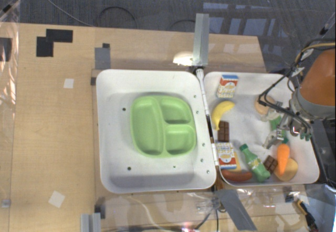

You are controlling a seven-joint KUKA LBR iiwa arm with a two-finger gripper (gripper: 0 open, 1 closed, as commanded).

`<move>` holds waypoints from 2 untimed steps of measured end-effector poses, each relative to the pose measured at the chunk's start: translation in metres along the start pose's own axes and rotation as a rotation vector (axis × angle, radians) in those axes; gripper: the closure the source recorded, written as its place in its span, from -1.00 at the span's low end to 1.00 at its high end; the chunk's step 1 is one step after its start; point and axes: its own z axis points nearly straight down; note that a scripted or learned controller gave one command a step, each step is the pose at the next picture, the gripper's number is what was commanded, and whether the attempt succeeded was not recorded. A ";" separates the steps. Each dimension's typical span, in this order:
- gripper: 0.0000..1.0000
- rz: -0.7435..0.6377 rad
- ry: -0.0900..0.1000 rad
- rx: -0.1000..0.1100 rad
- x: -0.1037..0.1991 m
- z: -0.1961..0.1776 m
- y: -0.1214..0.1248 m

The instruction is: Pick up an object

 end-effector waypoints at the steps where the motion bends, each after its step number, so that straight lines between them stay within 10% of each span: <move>1: -1.00 -0.111 -0.003 0.000 0.024 0.009 -0.007; 2: 1.00 -0.117 -0.019 0.002 0.019 -0.006 -0.006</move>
